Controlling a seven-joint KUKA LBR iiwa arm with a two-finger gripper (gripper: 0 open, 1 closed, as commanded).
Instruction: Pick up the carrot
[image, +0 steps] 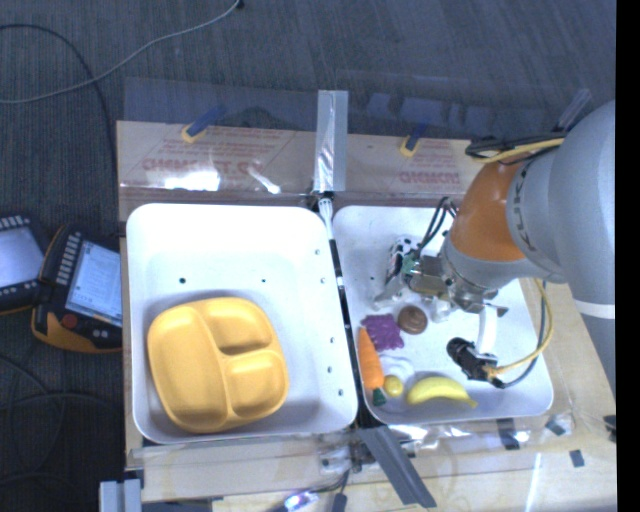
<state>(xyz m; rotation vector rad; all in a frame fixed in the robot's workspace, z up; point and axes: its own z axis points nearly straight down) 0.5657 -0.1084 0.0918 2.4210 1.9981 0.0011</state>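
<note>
Floor: dark grey ribbed carpet with black cables.
Bench: tan board, reversed red print, unreadable.
Bins: two white shallow plastic bins.
Carrot: orange tapered carrot, right bin's near-left side, beside yellow banana.
End effector: state cannot be determined.

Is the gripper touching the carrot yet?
Apart. In the camera view the gripper sits up by the brown ball, with white bin floor between it and the carrot at the divider.
</note>
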